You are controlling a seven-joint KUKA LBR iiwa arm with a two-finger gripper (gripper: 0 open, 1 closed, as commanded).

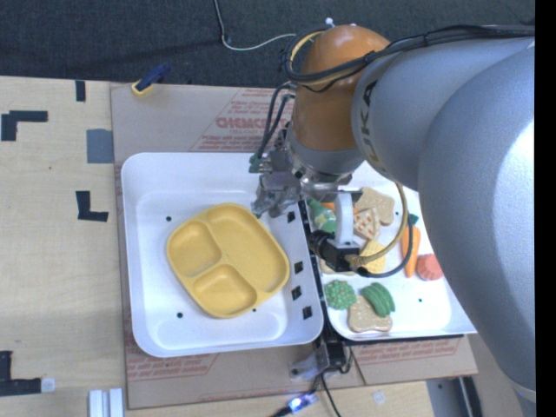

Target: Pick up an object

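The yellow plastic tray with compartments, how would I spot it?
Look in the left white bin. The yellow three-compartment plastic tray lies flat there, tilted askew. It is far bigger than the small toy foods in the right bin.

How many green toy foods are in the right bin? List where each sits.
3: a green piece at the near-left, a leafy one beside it, another under the gripper. The arm may hide more.

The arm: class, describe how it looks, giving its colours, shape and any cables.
The arm is bulky, rounded and grey, with a glossy orange band above the wrist. Black cables loop over the band. Dark metal wrist parts sit below it.
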